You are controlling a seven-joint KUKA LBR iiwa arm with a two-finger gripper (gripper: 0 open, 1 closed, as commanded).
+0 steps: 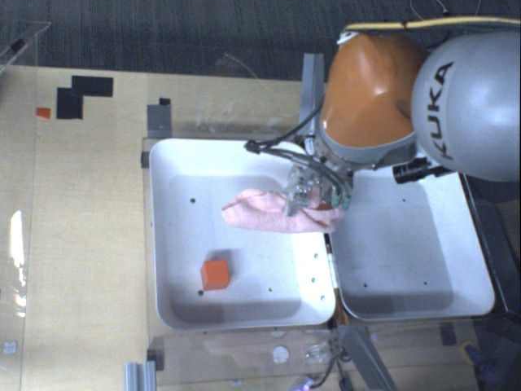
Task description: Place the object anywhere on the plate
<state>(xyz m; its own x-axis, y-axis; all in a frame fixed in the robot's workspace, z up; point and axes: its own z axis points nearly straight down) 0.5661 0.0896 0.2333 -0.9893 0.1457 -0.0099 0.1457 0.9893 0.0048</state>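
A crumpled pink cloth [264, 213] lies in the left bin [175, 218], stretching from the bin's middle to its right wall. An orange cube [216, 274] sits nearer the bin's front left. My gripper [312, 194] hangs under the orange wrist band, right over the cloth's right end and touching or almost touching it. Part of the cloth's right end is hidden beneath the gripper. A small red and green bit [332, 205] shows beside the gripper at the bin wall.
The right bin [415, 251] lies beside the left one, with the arm's grey and orange body [383, 96] above its back half. The divider between the bins runs just right of the gripper. Wooden bench surface [81, 218] extends to the left.
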